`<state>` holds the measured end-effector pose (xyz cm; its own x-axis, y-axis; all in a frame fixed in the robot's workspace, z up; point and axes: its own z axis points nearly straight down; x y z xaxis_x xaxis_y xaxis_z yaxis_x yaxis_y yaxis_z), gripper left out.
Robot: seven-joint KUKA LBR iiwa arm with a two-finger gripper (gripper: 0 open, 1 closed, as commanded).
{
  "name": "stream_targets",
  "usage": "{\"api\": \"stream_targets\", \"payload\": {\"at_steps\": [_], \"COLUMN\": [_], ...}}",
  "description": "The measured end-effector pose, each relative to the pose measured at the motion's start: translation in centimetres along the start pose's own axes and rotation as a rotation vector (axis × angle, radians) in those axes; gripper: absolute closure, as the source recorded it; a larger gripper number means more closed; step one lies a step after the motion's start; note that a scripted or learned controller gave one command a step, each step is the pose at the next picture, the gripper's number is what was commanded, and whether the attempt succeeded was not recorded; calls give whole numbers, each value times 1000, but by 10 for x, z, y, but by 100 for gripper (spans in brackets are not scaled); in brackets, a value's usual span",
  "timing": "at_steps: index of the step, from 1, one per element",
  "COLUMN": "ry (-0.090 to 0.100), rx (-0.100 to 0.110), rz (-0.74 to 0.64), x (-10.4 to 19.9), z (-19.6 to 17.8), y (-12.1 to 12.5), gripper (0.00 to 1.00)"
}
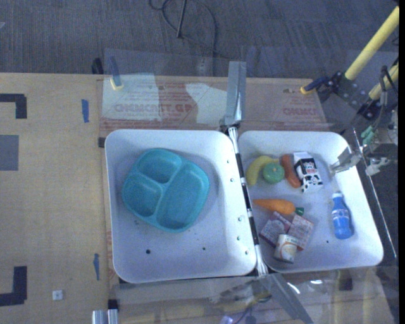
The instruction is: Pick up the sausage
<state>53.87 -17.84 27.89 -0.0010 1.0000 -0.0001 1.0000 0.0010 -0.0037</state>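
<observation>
**Bench and surroundings, overhead slant**

Pale wooden bench top [50,190] spreads across the left and middle. Black angular marks [18,104] near its left edge, short blue tape strips [85,110] further in. Flattened brown cardboard [158,104] with red lettering lies along the bench's back, partly under clear plastic sheeting. Beyond the bench, dark grey floor [285,31], with a thin black cable [183,19] looping over it. Light is even, cool, shadows soft.
</observation>
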Motion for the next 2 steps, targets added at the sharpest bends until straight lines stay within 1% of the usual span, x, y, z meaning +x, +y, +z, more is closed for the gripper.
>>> {"api": "stream_targets", "payload": {"at_steps": [1, 2], "ry": [0, 0], "rx": [2, 0], "rz": [1, 141], "x": [69, 79], "z": [76, 174], "y": [39, 69], "gripper": [0, 0]}}
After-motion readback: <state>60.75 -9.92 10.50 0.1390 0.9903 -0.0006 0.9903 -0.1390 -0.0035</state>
